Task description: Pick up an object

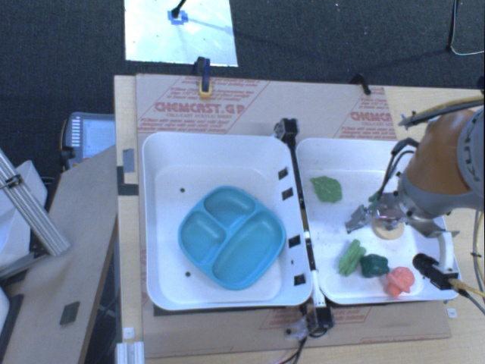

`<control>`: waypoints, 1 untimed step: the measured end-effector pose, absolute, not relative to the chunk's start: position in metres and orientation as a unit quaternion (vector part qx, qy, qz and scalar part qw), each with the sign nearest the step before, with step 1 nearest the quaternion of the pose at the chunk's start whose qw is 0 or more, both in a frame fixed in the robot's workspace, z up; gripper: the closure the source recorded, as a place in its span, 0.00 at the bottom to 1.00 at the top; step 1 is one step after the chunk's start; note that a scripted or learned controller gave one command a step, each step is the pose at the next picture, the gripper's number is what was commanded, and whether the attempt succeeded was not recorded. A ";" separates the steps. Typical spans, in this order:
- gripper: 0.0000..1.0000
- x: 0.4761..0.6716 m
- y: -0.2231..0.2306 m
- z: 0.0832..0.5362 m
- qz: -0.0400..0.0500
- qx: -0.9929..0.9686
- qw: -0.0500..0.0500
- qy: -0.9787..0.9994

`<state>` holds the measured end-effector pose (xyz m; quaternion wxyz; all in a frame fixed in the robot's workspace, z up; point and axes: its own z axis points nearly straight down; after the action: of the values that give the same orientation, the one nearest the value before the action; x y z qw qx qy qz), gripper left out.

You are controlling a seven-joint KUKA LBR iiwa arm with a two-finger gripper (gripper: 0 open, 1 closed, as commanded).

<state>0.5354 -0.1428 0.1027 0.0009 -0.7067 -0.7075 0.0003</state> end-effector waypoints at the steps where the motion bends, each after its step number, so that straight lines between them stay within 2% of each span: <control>1: 0.00 0.538 -0.144 0.088 -0.001 -0.707 -0.004 -0.707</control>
<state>0.5378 -0.1443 0.0878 -0.0035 -0.7073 -0.7069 -0.0010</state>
